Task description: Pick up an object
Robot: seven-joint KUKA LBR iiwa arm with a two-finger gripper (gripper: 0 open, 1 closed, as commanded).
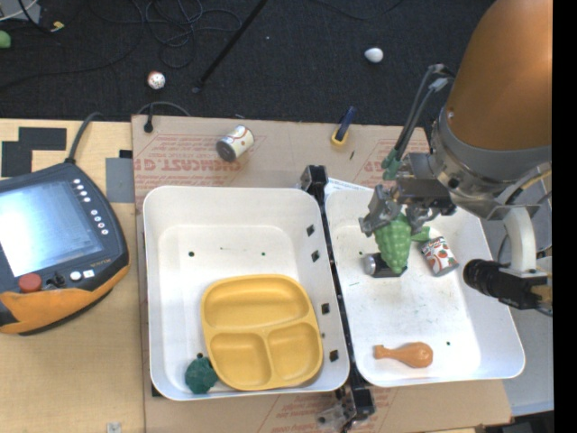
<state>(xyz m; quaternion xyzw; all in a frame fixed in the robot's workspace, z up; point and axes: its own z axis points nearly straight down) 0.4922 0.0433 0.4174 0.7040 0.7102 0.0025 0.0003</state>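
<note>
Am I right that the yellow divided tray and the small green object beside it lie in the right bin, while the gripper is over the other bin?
Not quite: the camera view shows the yellow divided tray and small green object in the left bin. The gripper is over the right bin.

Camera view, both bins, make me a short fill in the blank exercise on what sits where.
1. The yellow divided tray lies in the ____ bin.
2. The orange drumstick lies in the ____ bin.
3. The dark green lump beside the tray lies at the tray's lower ____ corner.
4. The gripper is above a ____ leafy toy.

Missing words: left; right; left; green
</note>
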